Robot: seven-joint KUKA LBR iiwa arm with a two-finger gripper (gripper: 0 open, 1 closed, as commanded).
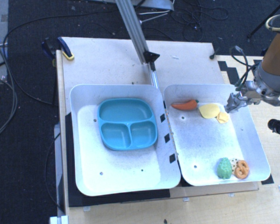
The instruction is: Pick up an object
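Inside the right bin (252,139) lie four toys; jaws (232,104) state cannot be told.

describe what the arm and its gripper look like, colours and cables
The arm is grey with a broad orange band above the wrist. It narrows into a small metallic grey gripper. A thin dark cable loops along the wrist toward the gripper. No markings are readable.
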